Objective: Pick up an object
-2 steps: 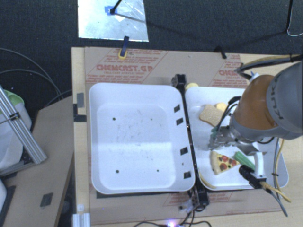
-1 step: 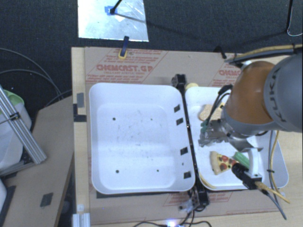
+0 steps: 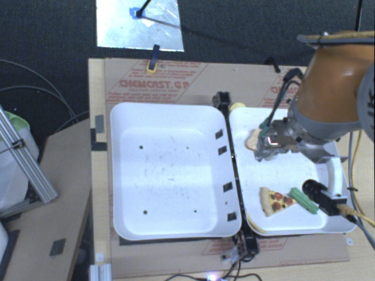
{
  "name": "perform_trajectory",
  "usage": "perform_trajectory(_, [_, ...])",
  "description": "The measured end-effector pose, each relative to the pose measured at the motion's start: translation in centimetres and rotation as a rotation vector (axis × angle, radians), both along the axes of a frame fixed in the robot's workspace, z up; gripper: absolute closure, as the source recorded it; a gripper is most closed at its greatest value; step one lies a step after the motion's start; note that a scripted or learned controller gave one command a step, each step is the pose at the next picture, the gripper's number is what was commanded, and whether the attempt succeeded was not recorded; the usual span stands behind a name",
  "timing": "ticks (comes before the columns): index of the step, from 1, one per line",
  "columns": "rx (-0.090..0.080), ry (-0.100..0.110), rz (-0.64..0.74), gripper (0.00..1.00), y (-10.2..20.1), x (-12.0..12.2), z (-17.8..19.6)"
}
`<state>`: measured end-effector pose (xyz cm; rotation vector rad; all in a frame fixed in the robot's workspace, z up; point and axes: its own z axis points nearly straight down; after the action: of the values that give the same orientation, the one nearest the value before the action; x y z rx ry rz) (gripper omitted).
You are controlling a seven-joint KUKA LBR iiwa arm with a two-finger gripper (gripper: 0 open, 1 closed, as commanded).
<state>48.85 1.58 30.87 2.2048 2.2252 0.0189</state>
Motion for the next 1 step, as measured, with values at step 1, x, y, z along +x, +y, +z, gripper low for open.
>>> perform_trajectory(1, [0.000,0.012,0.002,1.00,7.36,-0.18,0.05])
